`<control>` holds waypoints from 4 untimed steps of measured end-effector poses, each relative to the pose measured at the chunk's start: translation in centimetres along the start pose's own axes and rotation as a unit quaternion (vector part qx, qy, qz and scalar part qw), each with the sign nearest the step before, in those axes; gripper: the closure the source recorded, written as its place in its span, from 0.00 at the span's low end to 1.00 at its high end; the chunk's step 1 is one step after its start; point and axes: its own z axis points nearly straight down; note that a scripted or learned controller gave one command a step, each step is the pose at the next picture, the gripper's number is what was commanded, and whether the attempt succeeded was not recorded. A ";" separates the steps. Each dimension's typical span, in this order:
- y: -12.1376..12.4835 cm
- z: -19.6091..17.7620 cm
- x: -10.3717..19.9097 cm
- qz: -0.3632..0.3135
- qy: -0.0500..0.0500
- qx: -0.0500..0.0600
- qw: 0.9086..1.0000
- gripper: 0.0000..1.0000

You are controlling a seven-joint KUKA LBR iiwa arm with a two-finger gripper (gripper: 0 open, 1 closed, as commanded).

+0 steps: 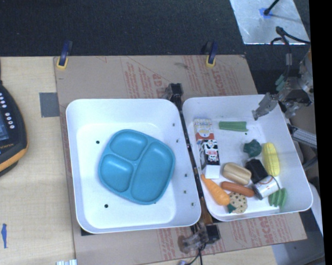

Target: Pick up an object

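Fingers (258, 113) state unclear, nothing visibly gripped; poised at right bin (305, 204) rim near green stick (233, 126), likely approach.

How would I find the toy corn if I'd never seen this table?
Look in the right white bin, the one full of toy food. Go to its right side, just right of the dark green broccoli. The corn is the only bright yellow thing there, a short bumpy cob.
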 end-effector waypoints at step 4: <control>-3.6 13.1 2.7 -0.002 0.000 0.000 1.000 1.00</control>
